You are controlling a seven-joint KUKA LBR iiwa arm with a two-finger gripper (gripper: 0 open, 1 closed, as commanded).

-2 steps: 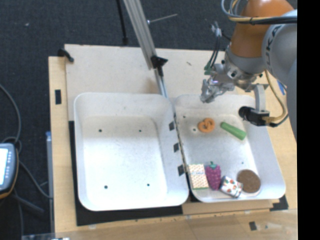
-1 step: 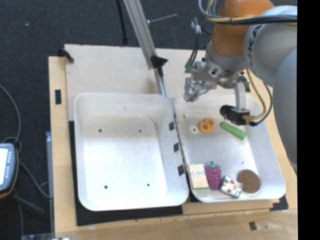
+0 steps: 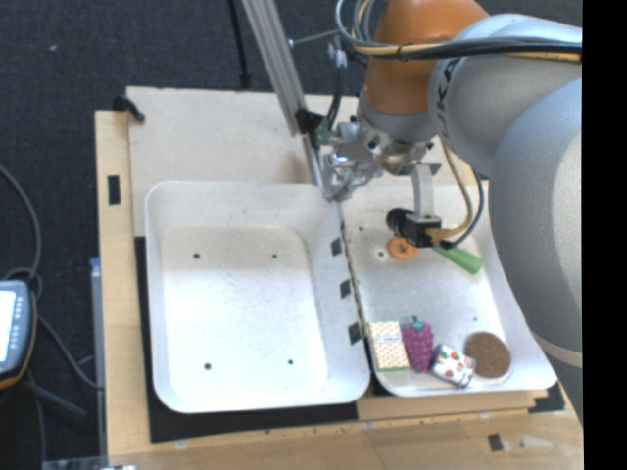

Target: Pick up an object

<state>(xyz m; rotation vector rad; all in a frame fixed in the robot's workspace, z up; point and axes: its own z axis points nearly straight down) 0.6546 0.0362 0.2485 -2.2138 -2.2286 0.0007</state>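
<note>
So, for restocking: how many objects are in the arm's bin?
6: orange disc, green stick mid-bin; patterned box, purple piece, red-dotted piece, brown disc near edge; arm may hide more.

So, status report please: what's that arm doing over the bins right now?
Tool at far inner corner of right bin; no grasp visible. Patterned box, purple item, brown disc along near edge. Orange disc, green stick mid-bin, unblocked.

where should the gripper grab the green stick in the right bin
Probably across the narrow width of the green stick near its lower-right end, from straight above: it lies flat, long and thin, with bare floor along both sides.
</note>
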